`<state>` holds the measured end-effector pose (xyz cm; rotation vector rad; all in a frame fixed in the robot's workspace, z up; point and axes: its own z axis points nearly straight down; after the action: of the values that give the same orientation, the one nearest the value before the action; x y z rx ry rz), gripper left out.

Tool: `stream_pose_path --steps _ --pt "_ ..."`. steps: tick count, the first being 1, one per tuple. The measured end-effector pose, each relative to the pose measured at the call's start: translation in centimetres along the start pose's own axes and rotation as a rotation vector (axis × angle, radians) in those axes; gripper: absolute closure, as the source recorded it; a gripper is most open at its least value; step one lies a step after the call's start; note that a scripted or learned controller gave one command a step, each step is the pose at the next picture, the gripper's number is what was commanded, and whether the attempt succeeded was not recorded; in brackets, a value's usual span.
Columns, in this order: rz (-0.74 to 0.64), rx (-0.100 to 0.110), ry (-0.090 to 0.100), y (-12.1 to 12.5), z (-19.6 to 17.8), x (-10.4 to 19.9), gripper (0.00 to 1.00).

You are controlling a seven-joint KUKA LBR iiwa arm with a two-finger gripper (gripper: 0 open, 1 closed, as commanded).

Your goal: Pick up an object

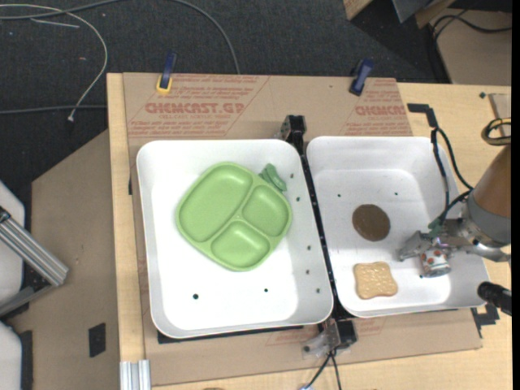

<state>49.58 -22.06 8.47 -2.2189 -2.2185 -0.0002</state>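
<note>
Beside the right bin's [357, 157] one round brown disc [370, 222]: one square cracker [375, 280] and the gripper [422, 250] (finger state unclear).

The left white bin [162, 242] holds a green sectioned plate [234, 215]. In the right white bin [349, 157] lie a round brown disc [370, 222] and, near it, a tan cracker-like square [375, 280]. The gripper [424, 253] hangs over that bin's right side, beside both.
</note>
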Motion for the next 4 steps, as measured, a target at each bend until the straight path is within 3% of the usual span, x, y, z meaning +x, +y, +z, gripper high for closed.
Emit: stream_pose_path --steps 1,3,4 --pt "0.0 -0.002 -0.001 0.1 -1.1 0.0 1.0" --pt "-0.002 -0.008 -0.005 1.2 -11.8 0.8 1.0" --pt "-0.002 -0.007 -0.004 1.3 -14.1 0.8 1.0"
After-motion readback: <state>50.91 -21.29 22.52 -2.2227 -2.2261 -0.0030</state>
